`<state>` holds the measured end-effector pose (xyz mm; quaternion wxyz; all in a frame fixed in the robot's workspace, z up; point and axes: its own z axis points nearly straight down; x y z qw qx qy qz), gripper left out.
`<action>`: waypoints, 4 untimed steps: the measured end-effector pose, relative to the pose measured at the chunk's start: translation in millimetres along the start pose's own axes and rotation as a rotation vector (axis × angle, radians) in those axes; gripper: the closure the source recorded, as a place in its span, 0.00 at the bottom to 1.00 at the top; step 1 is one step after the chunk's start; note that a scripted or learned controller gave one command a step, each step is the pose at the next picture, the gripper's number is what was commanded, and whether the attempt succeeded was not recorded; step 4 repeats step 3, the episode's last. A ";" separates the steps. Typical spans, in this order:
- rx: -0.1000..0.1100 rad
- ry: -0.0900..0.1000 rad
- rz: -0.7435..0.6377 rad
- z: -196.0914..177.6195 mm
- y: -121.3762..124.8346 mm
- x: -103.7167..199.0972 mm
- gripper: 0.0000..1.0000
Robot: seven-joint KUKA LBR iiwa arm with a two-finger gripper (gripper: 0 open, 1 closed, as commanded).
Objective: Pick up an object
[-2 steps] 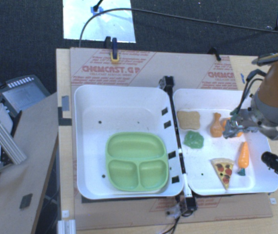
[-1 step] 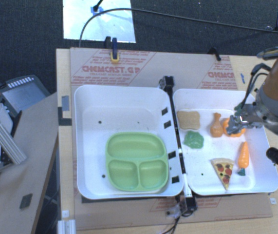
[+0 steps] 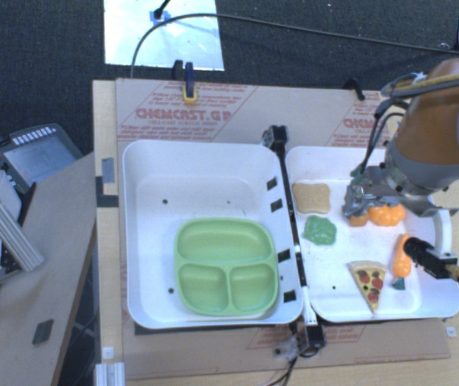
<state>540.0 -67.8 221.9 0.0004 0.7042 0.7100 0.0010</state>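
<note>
Nearest me, in the right bin [image 3: 446, 300], a pizza slice [image 3: 369, 282] lies flat close to the front wall, with a carrot [image 3: 401, 257] just beside it toward the arm. Farther in sit a green leafy piece [image 3: 320, 231] and a slice of bread [image 3: 312, 197], near the divider between the bins. The left bin [image 3: 145, 215] holds a green divided plate [image 3: 227, 265].

The gripper [image 3: 363, 204] is low over an orange piece [image 3: 383, 214], touching or nearly so. I cannot tell whether it has closed on it, since the metal hides the tips.

The risk, as I judge it, is a glancing grip: the orange piece looks rounded and lumpy, so it could squirt sideways, or lift and drop. The carrot lies near enough that a slip might knock it.
</note>
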 end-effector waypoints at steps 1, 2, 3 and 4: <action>-0.001 0.000 -0.002 7.9 22.6 53.2 1.00; -0.001 0.001 -0.002 11.9 46.0 108.0 1.00; 0.000 0.002 -0.002 7.5 52.0 167.2 1.00; 0.000 0.002 -0.002 7.5 52.0 167.2 1.00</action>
